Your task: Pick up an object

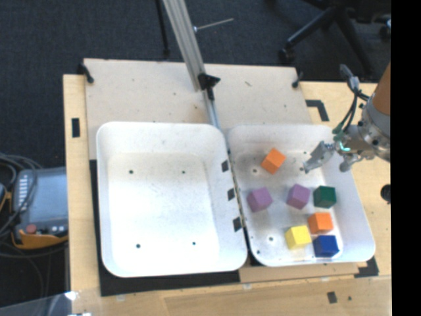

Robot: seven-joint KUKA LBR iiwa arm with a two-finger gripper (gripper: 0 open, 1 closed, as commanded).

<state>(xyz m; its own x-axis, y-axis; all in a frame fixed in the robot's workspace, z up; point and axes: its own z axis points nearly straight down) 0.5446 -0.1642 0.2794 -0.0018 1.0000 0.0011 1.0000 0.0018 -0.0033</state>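
Spread wide, the jaws of the gripper (327, 160) hold nothing; one finger (317, 158) points toward the orange cube and the other (346, 164) angles down toward the green cube. The gripper hangs over the right bin (263, 242), at its far right part. Taking the green cube (324, 196) as the landmark: the gripper is just beyond it, apart from it. A purple cube (298, 195) sits just left of it, and a second purple cube (259, 199) lies farther left, near the bin's left wall. An orange cube (273, 160) lies up and to the left, well apart. Another orange cube (321, 222) sits just in front of it, with a blue cube (325, 245) in front of that and a yellow cube (297, 236) beside the blue one. The left bin (112, 137) lies well to the left.
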